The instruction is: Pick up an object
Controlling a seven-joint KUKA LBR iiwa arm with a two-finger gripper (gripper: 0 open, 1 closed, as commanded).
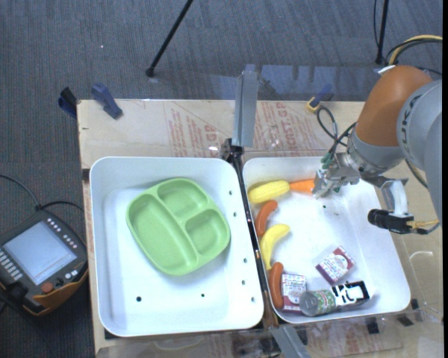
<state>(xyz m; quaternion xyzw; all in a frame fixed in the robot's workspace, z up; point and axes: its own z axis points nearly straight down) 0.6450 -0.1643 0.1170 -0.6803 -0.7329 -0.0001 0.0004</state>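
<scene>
Gripper [327,183] just beside carrot [302,186], right bin [388,259].

The claw [327,179] is seen low over the right bin [392,256], just beside a carrot [302,186] and corn cob [269,192]. A green divided plate [178,225] is held in the left bin [112,274].

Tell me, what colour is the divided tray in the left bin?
Light green, seen in the camera view: the divided tray.
</scene>
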